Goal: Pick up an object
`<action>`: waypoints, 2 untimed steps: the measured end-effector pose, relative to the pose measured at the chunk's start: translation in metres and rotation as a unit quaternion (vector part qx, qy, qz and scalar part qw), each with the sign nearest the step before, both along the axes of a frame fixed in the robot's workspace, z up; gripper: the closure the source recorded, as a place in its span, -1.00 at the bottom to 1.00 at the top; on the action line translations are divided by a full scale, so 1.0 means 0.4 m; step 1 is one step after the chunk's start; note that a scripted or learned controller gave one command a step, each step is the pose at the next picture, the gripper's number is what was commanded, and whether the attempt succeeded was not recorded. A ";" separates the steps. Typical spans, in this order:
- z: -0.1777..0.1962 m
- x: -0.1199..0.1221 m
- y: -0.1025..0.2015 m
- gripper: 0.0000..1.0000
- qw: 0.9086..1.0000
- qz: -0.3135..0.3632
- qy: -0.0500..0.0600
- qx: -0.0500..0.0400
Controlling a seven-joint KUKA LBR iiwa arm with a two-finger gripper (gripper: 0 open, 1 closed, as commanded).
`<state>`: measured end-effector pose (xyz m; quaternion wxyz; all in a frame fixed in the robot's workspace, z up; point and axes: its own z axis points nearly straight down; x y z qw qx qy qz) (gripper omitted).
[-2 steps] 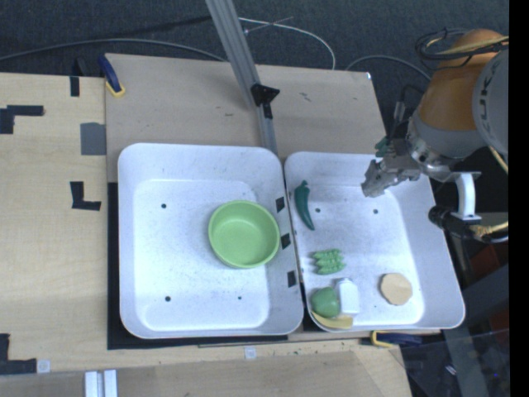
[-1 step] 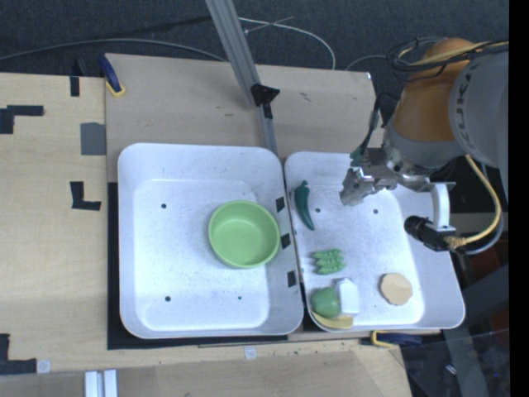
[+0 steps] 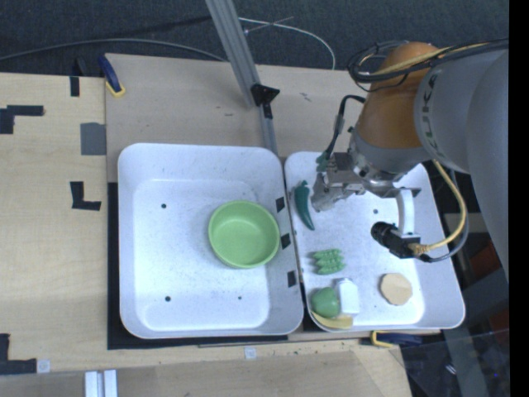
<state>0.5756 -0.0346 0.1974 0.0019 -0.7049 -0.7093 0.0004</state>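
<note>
My gripper (image 3: 324, 195) hangs low over the upper left part of the right bin (image 3: 438, 304). Just left of its tip lies a dark green pepper-shaped piece (image 3: 303, 206), close to it or touching it; I cannot tell which. Below that rests a light green pea pod (image 3: 328, 260). A green round piece (image 3: 326, 302) and a white block (image 3: 347, 295) sit at the bin's front left, over a yellow curved piece (image 3: 335, 322). A tan round disc (image 3: 397, 289) lies at the front right. A green bowl (image 3: 243, 234) stands in the left bin (image 3: 149, 180).
A grey pole (image 3: 235, 48) slants down from the top to the gap between the bins. The arm's body (image 3: 413, 122) covers the right bin's upper right, with a black fitting (image 3: 395, 238) and yellow cable beside it. Black tape marks dot the bench at left.
</note>
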 end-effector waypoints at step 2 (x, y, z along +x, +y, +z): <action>0.036 -0.041 0.238 1.00 1.000 0.001 0.000 0.000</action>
